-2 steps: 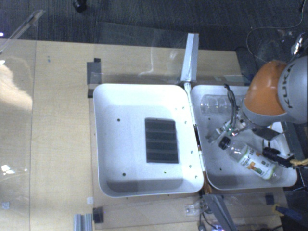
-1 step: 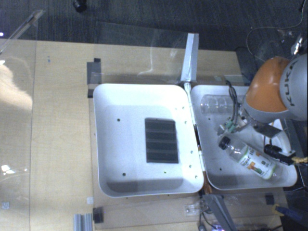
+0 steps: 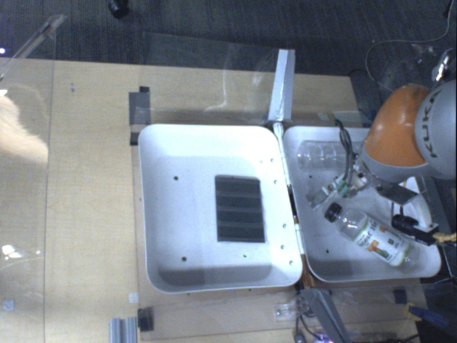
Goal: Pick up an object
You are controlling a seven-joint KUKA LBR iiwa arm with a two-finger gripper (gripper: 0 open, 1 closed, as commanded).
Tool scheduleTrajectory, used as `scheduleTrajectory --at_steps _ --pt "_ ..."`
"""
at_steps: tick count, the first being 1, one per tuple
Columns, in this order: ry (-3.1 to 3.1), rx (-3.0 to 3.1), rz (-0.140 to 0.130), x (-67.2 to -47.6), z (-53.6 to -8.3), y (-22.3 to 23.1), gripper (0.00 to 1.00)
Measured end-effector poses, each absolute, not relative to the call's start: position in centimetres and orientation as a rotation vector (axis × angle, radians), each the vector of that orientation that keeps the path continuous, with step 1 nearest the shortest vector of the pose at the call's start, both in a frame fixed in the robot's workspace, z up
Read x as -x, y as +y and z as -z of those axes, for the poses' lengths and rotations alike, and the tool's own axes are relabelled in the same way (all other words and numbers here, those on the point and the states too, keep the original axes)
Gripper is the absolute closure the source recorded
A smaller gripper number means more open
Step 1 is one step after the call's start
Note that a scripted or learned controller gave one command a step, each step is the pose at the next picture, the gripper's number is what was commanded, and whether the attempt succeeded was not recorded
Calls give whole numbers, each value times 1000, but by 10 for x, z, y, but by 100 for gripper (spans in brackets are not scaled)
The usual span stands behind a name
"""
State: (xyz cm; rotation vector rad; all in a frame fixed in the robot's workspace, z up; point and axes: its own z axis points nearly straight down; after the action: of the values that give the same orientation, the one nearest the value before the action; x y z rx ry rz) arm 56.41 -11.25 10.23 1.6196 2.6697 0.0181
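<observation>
My gripper hangs low over the middle of the right bin, under the grey arm with its orange band. Just below it lies a clear plastic bottle on its side, with a black cap pointing up-left and a green and orange label. The cap is a short way under the gripper's tip; I see nothing held. A clear plastic cup lies on its side at the back of the same bin. In the left bin a dark ribbed rectangular block lies flat near the middle.
The two white bins meet at a narrow divider, with a metal post rising behind it. A pale wooden bench top surrounds the bins, with a clear sheet over its left part.
</observation>
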Motion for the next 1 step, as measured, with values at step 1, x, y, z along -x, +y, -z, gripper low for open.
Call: scheduleTrajectory --at_steps 1 --pt "2726 -1578 5 -605 -90 -94 0"
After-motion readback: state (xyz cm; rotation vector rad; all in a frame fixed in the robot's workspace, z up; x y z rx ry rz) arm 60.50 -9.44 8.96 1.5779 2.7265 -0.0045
